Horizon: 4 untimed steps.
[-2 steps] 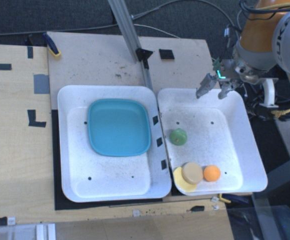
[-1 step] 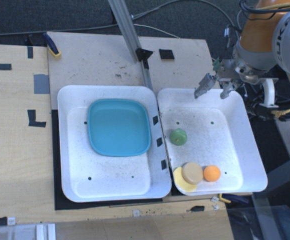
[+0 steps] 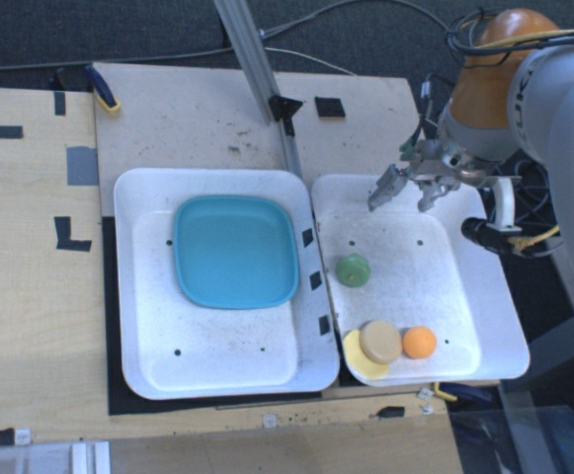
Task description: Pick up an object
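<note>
The grey arm with its orange band reaches in from the right, and its two-finger gripper [image 3: 409,195] hangs over the far end of the right-hand shallow white bin [image 3: 484,309]. The two grey fingers [image 3: 386,188] are spread apart, with bare bin floor showing between them and nothing in their grasp.

The things to pick lie toward the near half of that same bin, well apart from the gripper. A small round green object [image 3: 353,270] sits close to the bin's left wall, about midway along it. Nearer the front edge, a tan round disc-shaped piece [image 3: 379,341] rests on top of a flat yellow piece [image 3: 357,360] (the yellow one peeks out at the disc's left and near side). Just beside the disc, on its right, lies a small orange ball [image 3: 419,343]; whether the two touch is hard to tell.

The left-hand shallow white bin [image 3: 148,334] holds a rounded square teal plastic plate [image 3: 235,251], lying flat toward the far half of the bin. A slanted grey metal rail [image 3: 257,62] runs from the top of the view down to the gap between the two bins.
</note>
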{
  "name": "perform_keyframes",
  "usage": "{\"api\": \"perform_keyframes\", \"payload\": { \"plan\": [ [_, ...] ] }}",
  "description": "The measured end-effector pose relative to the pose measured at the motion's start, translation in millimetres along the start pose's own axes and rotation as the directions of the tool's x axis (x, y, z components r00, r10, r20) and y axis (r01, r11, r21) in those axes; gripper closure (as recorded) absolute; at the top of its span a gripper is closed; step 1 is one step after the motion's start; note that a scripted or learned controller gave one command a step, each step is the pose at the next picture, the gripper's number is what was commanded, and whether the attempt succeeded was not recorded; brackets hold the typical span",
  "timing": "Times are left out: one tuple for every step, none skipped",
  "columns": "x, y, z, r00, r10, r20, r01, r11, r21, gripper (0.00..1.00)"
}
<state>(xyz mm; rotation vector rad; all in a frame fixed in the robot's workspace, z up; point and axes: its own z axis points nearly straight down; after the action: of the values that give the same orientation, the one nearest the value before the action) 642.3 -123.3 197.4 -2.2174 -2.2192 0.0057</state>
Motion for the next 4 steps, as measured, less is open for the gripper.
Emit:
{"api": "perform_keyframes", "payload": {
  "plan": [
    [3.4,-8.8,59.0,1.0,0.0,0.0,0.0,1.0,0.0,0.0],
    [3.7,-8.6,109.7,1.0,0.0,0.001,0.0,1.0,-0.005,0.0],
    [3.5,-7.9,97.5,1.0,0.0,0.002,0.0,1.0,-0.008,1.0],
    [10.3,-14.9,44.3,1.0,0.0,0.001,0.0,1.0,-0.01,1.0]
  ]
}}
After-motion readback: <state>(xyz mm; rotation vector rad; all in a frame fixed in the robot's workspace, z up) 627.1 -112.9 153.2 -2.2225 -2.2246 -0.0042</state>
